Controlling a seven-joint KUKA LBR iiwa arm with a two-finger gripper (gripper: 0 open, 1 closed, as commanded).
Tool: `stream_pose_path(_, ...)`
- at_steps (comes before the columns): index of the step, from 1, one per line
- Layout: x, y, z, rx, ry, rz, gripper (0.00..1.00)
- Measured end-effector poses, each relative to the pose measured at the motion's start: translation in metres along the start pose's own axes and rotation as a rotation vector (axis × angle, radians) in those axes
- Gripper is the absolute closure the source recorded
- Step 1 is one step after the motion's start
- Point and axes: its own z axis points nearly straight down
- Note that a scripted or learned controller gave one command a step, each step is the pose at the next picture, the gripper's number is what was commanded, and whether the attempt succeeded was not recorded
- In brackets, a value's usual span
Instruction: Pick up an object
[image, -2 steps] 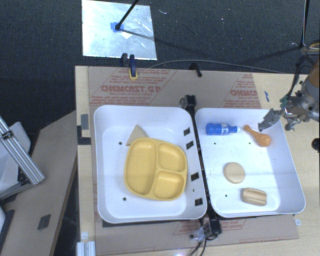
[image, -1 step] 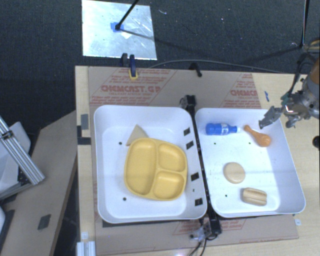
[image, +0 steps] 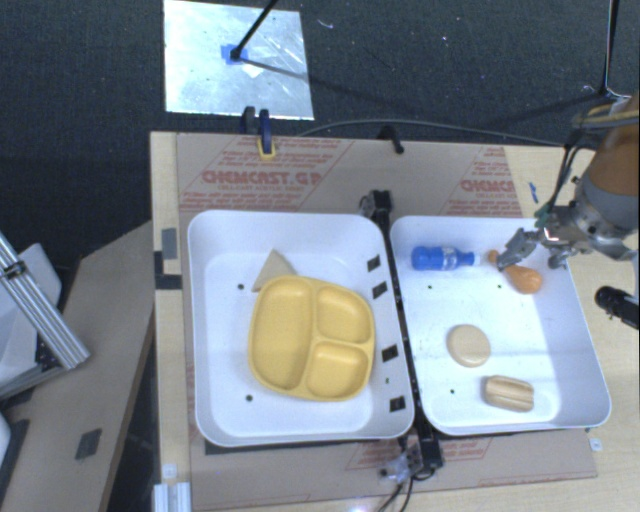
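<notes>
Orange is the colour of the small object (image: 523, 279) that lies in the right bin (image: 575, 330), near its far right corner, and it seems to be the thing chosen for picking. The gripper (image: 536, 250) hangs just above it, a little toward the far wall of the bin, and its two fingers look spread apart, one on the left side and one on the right, with nothing between them. The orange object rests on the bin floor, so it is not yet grasped. A blue bottle (image: 441, 258) lies on its side near, to the left, and a pale round disc (image: 468, 345) and a tan bun (image: 508, 392) lie further toward the near side, well apart from the gripper. The left bin (image: 215, 330) holds a yellow tray (image: 311, 337) with a beige wedge (image: 273, 268) at its far edge. I judge that the risk is in the alignment: the gripper seems not centred over the orange object, so one finger may come down on top of it and push it away. The object looks rounded and smooth, so it may also slip out when the fingers close. The bin wall is close and could block the right finger.
</notes>
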Motion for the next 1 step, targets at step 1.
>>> stream_pose_path(1,-0.0078,-0.0063,0.0519,0.0,0.0,0.005,0.0)
